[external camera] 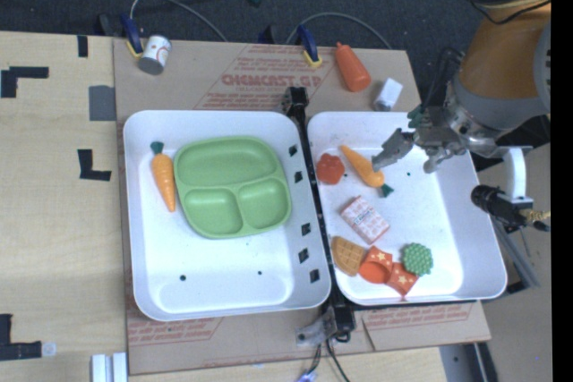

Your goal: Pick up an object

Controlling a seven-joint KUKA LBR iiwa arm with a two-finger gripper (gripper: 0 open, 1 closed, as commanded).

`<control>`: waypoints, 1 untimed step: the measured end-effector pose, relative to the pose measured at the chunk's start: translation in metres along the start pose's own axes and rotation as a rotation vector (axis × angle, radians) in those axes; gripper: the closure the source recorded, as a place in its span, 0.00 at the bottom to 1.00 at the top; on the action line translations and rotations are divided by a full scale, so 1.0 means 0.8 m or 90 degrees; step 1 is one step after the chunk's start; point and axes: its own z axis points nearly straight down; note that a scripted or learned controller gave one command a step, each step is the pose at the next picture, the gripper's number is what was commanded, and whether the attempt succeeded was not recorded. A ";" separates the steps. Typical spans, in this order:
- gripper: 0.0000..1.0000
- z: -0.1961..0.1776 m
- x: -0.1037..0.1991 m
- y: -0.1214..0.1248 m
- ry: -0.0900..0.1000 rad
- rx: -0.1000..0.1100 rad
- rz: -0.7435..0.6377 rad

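My gripper (pixel 412 155) hangs over the upper part of the right bin (pixel 466 219), open, with nothing between its fingers. Just to its left lies an orange toy carrot (pixel 363 166), and a red tomato-like piece (pixel 330 168) sits further left near the divider. Lower in the same bin are a pink-and-white packet (pixel 363 217), a waffle-patterned piece (pixel 347 254), a red-orange star piece (pixel 383 267) and a green broccoli head (pixel 417 258). The left bin (pixel 143 237) holds a green divided plate (pixel 232 186) and another carrot (pixel 164 177).
Outside the bins, on the cardboard behind them, lie an orange bottle (pixel 352 67), a small white block (pixel 389 93) and a white can (pixel 154 53). Blue clamps (pixel 310 49) grip the back edge. The arm's orange band (pixel 510 4) is at the upper right.
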 end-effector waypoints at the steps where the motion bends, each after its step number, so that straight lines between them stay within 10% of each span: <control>1: 0.00 0.096 -0.020 0.064 0.000 0.001 0.000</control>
